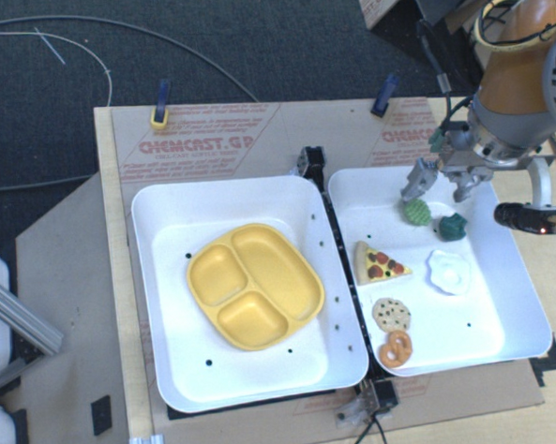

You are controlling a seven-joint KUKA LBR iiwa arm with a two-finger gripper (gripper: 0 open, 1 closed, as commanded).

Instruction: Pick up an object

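Observation:
My gripper (pixel 438 187) hangs over the back of the right bin (pixel 520 342), fingers spread apart with nothing between them. A light green toy vegetable (pixel 417 212) lies just below the left finger. A dark green piece (pixel 451 225) sits a little to its right. Further forward lie a pizza slice (pixel 380 262), a white fried egg (pixel 448 272), a cookie (pixel 391 313) and a pretzel (pixel 395 349).
The left bin (pixel 174 363) holds a yellow divided plate (pixel 254 284). A black clamp (pixel 311 161) sits at the back between the bins. Blue clips (pixel 161 109) (pixel 384 95) pin the cardboard's far edge. The arm's orange band (pixel 521 51) fills the upper right.

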